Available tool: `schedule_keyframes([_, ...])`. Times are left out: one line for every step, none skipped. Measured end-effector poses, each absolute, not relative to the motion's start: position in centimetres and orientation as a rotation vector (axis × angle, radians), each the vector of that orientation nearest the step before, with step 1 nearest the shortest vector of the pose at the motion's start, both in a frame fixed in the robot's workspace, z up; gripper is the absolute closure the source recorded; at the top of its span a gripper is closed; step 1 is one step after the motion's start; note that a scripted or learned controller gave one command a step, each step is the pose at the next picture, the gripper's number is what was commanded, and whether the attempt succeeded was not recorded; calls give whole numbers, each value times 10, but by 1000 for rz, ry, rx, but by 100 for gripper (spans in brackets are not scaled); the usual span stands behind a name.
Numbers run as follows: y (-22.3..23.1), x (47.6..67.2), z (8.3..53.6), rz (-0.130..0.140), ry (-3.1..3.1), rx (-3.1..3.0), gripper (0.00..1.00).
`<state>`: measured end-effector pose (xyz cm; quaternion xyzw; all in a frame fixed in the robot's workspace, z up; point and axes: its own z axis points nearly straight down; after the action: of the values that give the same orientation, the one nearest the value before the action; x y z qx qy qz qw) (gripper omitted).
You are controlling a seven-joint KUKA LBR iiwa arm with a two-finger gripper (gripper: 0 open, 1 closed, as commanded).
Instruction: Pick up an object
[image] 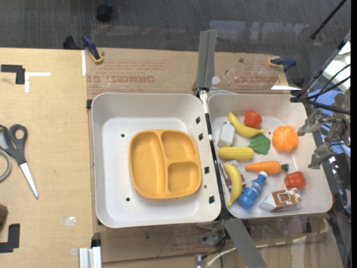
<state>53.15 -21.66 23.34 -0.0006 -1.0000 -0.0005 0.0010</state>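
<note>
The stuff to be picked is all piled in the right bin (pixel 312 202): an orange (pixel 285 138) is parked near the far right side, with a green leafy piece (pixel 259 144) just beside it on the left and a red tomato (pixel 252 118) further back. A banana (pixel 244 126) is laid touching the tomato, and a small white bottle (pixel 226 133) is tucked against the bin's left wall. An ear of corn (pixel 235 152) is found below that, then a carrot (pixel 265 167), with a second banana (pixel 234 180) and a blue bottle (pixel 252 190) leaned together near the front. A red pepper (pixel 294 180) and a little carton (pixel 285 198) are sat in the front right corner. The gripper (pixel 319 141) is seen at the bin's right rim, close to the orange but with nothing held in it; whether it's open or closed honestly can't be told from this angle. In the left bin (pixel 106 149) a yellow divided plate (pixel 165 163) is laid flat. Scissors (pixel 19 155) are left out on the bench (pixel 50 205), well apart from both bins.
</note>
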Motion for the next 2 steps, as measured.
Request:
schedule_keyframes([-216,503,112,8,-3151,151,0])
schedule_keyframes([-171,582,92,-1,-3148,60,0])
